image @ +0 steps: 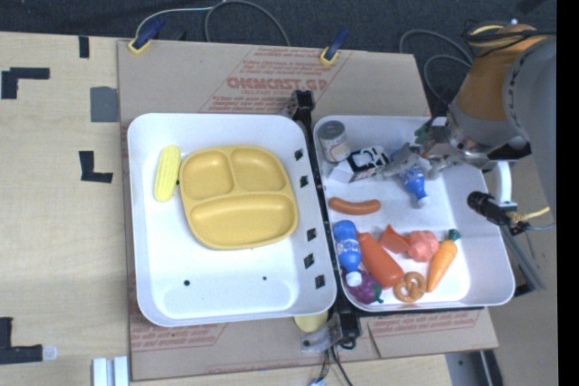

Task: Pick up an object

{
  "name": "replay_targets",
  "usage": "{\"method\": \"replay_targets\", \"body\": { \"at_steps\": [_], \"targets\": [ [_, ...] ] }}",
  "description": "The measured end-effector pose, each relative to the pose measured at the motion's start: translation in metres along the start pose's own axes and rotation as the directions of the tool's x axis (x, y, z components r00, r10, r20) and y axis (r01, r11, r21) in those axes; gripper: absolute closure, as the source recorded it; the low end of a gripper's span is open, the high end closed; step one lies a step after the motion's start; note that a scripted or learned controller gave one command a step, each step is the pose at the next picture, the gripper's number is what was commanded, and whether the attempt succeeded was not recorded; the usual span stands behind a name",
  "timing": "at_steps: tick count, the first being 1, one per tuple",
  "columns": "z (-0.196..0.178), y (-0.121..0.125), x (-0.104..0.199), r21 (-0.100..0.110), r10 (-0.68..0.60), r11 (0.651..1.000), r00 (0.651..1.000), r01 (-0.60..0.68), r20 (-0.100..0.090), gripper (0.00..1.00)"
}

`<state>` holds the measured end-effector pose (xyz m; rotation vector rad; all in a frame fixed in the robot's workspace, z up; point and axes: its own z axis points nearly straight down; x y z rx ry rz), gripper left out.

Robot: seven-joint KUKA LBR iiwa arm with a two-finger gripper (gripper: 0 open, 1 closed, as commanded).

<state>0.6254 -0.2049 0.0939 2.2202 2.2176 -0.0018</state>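
The gripper [418, 160] reaches down into the right bin [484, 285], its tip at a small blue object [415, 186] near the bin's upper middle; whether it is spread or pinching cannot be told, as that spot is too cluttered. One black-and-white item [366, 160] lies just left of it, one grey cup [331, 138] further left. Below lie one sausage [355, 206], one carrot [441, 260], one pretzel [409, 287], one blue bottle [346, 240], partly overlapped by neighbours. The left bin [154, 285] holds one yellow divided plate [239, 195] and one corn cob [166, 173].
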Motion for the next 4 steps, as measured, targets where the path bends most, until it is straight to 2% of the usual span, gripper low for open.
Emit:
{"method": "replay_targets", "body": {
  "at_steps": [1,2,3,4],
  "targets": [
    [-0.009,0.000,0.002,0.003,-0.003,1.000,1.000,0.003,-0.003,1.00],
    [0.005,0.032,0.059,0.056,-0.001,0.998,1.000,0.001,0.012,1.00],
    [-0.097,0.024,0.135,-0.003,-0.008,1.000,1.000,0.008,-0.004,1.00],
    [-0.090,0.008,0.160,0.004,-0.002,1.000,1.000,0.003,-0.003,1.00]
  ]
}}
